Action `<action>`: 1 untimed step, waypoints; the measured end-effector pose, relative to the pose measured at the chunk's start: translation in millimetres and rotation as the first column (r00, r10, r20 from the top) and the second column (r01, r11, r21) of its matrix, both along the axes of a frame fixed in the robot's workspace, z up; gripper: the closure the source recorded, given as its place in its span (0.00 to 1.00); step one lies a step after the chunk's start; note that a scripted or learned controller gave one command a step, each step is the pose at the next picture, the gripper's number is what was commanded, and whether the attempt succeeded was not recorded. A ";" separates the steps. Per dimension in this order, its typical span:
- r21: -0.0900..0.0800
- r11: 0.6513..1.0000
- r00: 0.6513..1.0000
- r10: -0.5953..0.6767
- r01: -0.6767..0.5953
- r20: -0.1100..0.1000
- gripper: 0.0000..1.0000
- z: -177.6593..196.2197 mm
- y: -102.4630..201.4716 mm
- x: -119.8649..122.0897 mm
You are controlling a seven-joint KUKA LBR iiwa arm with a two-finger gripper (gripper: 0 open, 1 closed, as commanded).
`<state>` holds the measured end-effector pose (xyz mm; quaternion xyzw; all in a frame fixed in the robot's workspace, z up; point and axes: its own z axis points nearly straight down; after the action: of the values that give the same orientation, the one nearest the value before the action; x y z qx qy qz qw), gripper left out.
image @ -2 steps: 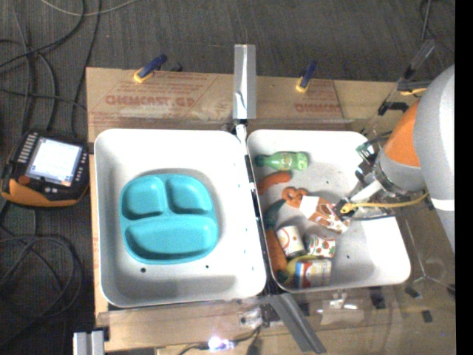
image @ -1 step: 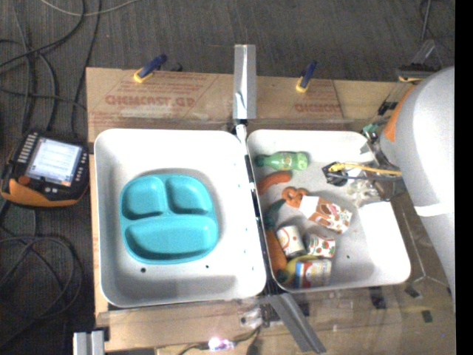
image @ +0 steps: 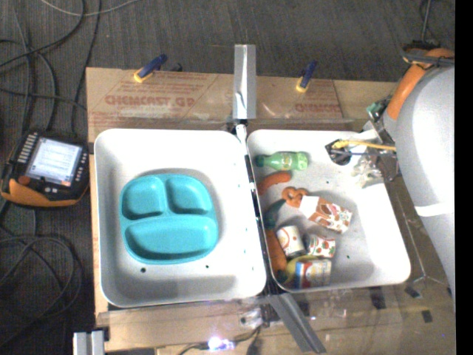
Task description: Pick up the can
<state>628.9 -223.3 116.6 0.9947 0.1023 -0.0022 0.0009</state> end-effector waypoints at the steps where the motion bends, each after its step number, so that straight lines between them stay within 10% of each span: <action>1: 0.008 0.964 0.964 0.266 -0.266 -0.001 1.00 -17.5 1.0 -117.3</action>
<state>511.6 -222.2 99.1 0.9719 0.2352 -0.0025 -0.0027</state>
